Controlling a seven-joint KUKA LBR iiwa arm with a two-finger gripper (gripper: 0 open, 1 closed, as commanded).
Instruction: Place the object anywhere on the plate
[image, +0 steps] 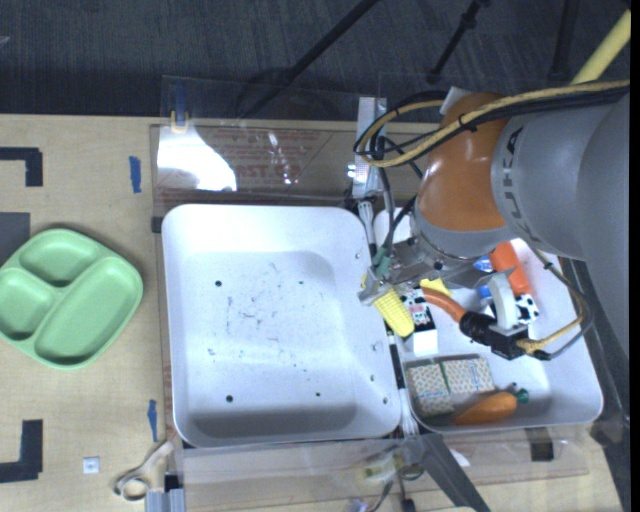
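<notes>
Currently the arm (520, 180) hung over the right bin's (580, 390) left edge; jaws' state could not be told. Green plate (70, 297) sat far off at the tabletop's left edge, across the left bin (270, 320).

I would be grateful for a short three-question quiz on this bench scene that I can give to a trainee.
1. True or false: the green plate lies inside the left bin.
2. Multiple choice: the carrot lies in the right bin beside which thing? A) the patterned sponge B) a blue mug C) a metal fork
3. Fill the gap: the plate has ___ compartments.

Key
1. False: it sits on the bench, left of both bins.
2. A
3. three
</notes>
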